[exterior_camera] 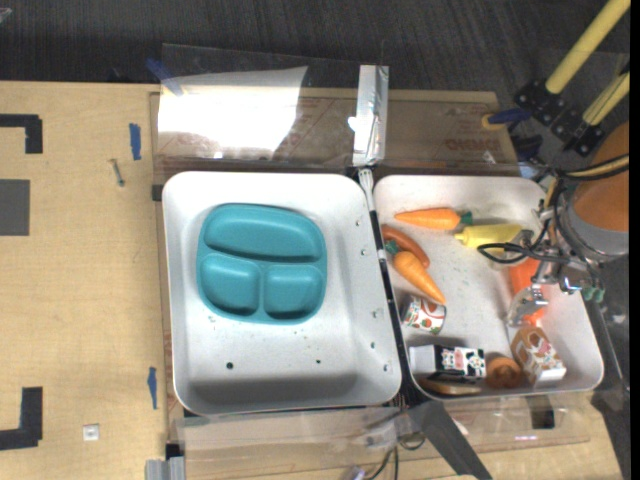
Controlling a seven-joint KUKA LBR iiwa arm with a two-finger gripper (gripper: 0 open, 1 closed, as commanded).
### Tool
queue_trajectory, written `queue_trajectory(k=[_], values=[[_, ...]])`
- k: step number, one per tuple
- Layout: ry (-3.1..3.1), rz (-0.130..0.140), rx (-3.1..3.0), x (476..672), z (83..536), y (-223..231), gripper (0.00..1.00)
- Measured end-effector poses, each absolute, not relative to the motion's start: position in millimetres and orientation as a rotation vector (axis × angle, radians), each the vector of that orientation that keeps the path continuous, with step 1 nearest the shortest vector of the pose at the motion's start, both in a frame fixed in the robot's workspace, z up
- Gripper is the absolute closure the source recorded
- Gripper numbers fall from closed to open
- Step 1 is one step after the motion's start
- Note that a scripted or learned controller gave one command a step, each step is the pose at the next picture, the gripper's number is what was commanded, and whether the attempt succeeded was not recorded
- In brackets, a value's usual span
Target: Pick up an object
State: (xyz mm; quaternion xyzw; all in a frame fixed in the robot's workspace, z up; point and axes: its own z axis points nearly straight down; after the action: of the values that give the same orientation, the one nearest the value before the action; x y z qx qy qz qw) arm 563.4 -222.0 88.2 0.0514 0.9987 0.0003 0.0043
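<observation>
The right bin (470,283) holds several toy foods. A carrot (430,218) lies near its far wall, with a yellow piece (490,235) just to its right. A red pepper (405,243) and a second carrot (418,276) lie along the left wall. A small white-and-red cup (423,314), a black-and-white box (460,361), a brown piece (500,371) and a white-and-red can (540,353) sit toward the near side. My gripper (532,298) hangs low over the bin's right side, right by an orange-red object (521,273). Nothing is visibly held.
The left bin (345,353) carries a teal divided plate (262,260). The arm's grey body and orange band (608,206) overhang the right bin's right wall. A clear plastic sheet (240,118) lies behind the bins. Yellow rods (595,28) stand at the top right.
</observation>
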Motion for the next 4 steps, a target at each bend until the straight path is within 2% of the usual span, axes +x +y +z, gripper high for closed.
queue_trajectory(k=[1,2,3,4], values=[[3.131,0.000,0.122,509.6,88,-223,0.00],[3.117,-0.007,0.118,514.5,102,-223,1.00],[3.120,-0.005,0.145,543.2,246,-192,1.00],[3.128,-0.006,0.049,563.1,305,-224,1.00]])
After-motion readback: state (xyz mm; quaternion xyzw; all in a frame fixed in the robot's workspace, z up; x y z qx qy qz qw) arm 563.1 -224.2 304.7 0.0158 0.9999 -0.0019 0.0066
